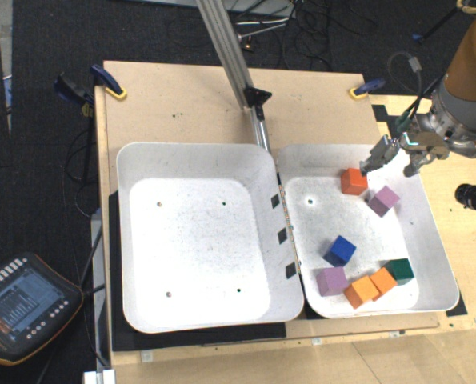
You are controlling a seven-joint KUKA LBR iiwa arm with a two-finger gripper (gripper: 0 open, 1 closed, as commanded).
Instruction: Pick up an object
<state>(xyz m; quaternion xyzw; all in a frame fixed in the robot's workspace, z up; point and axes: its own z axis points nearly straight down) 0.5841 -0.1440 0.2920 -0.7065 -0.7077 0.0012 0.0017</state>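
The right bin (430,238) holds several small blocks. A red-orange block (354,182) lies near its back, with a light purple block (383,200) just right of it. A blue block (341,250) sits mid-bin. Along the front lie a purple block (331,281), an orange block (364,288) and a green block (399,271). My gripper (396,160) hangs open over the bin's back right, above and right of the red-orange block, with nothing between its fingers.
The left bin (142,214) lies beside the right one. A slanted metal pole (230,54) crosses the back of the bench. Blue-and-yellow clamps (106,82) hold the board's far corners. A teach pendant (22,306) rests at lower left.
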